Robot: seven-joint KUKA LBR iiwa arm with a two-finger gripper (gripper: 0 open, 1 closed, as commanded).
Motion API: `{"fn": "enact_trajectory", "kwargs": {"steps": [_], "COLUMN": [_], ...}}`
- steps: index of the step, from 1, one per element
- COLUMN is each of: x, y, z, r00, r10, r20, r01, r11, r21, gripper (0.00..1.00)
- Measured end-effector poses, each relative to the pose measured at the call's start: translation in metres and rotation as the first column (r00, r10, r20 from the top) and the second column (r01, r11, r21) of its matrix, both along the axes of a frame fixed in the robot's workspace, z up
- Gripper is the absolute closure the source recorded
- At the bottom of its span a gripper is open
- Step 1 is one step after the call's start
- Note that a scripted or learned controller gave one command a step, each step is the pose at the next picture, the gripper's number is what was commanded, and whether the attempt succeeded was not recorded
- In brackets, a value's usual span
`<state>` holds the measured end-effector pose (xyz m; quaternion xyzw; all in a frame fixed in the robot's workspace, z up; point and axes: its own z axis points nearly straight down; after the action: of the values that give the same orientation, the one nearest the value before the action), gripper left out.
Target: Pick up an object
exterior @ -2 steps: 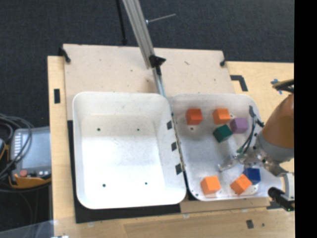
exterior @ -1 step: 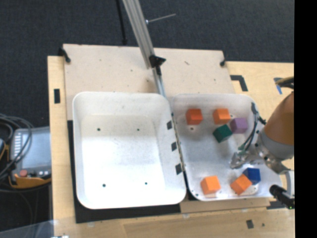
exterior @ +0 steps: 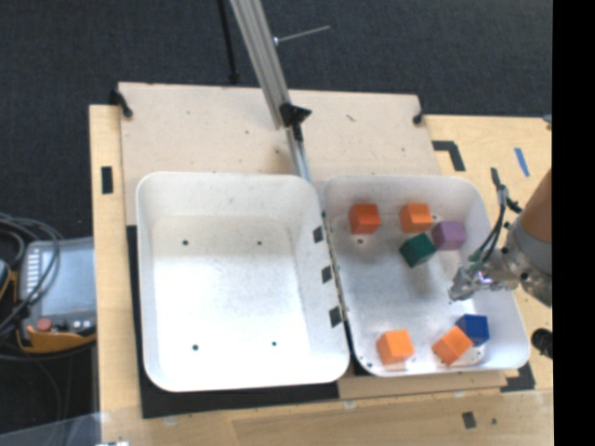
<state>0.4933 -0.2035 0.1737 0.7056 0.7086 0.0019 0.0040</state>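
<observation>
The right bin [exterior: 372, 277] holds several small blocks. Two orange blocks [exterior: 364, 217] [exterior: 416, 216] lie near its far wall, with a purple block [exterior: 449, 234] and a green block [exterior: 418, 249] just in front of them. Along the near wall are an orange block [exterior: 395, 347], another orange block [exterior: 453, 345] and a blue block [exterior: 474, 327]. My gripper [exterior: 465, 283] hangs over the bin's right side, between the purple block and the blue block, touching neither. I see no block in it.
The left bin [exterior: 232, 277] sits beside the right one, their rims meeting in the middle. A slanted metal rail [exterior: 265, 54] rises behind the bins. Cables and a grey box [exterior: 51, 291] lie off the bench's left edge.
</observation>
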Motion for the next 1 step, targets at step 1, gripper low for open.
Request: {"fn": "enact_trajectory", "kwargs": {"steps": [1], "x": [0.0095], "y": [-0.0013], "z": [0.0613], "r00": [1.000], "r10": [0.001], "r20": [0.000], "r01": [-0.001], "r11": [1.000], "r21": [0.000], "gripper": [1.00]}}
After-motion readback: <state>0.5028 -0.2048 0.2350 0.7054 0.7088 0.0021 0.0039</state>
